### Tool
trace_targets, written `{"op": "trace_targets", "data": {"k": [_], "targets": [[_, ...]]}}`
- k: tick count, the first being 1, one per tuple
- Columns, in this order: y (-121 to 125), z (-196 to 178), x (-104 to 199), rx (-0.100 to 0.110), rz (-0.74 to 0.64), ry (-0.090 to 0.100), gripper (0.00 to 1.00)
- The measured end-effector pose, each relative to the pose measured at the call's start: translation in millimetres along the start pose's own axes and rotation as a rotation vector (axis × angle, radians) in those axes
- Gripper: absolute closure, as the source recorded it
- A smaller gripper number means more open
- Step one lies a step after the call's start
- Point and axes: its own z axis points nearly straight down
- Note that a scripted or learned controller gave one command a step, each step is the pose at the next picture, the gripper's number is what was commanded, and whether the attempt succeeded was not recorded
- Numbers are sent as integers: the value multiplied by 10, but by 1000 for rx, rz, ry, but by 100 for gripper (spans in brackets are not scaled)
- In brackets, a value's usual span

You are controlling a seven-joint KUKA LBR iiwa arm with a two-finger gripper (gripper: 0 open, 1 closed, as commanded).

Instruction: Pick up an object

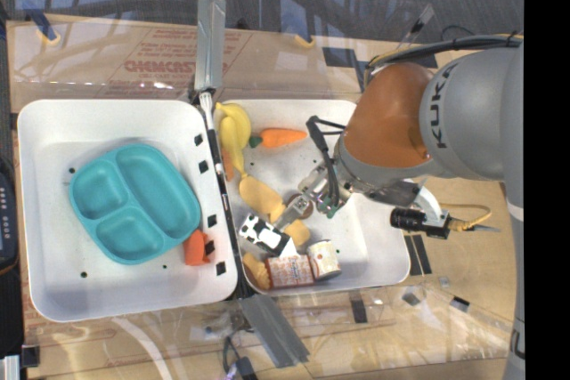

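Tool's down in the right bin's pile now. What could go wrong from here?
1. The tool sits among tightly packed items: black-and-white toy, yellow pieces. It may pinch two or nudge one aside.
2. The carton and can lie against the bin's front wall; a sweep could jam them there.

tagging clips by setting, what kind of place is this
Probably a robotics lab's grasping test bench, not a kitchen. A grey and orange arm reaches over two white bins on a brown bench. The food looks like toy props: a banana, a carrot, plus a teal divided plate.
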Motion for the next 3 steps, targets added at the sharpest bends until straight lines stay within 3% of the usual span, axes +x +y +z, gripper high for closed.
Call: {"op": "trace_targets", "data": {"k": [1, 2, 3], "targets": [[557, 391, -315, 2, -41, 6, 0], [1068, 317, -518, 3, -41, 4, 0], [1073, 201, -530, 1, -44, 2, 100]]}}
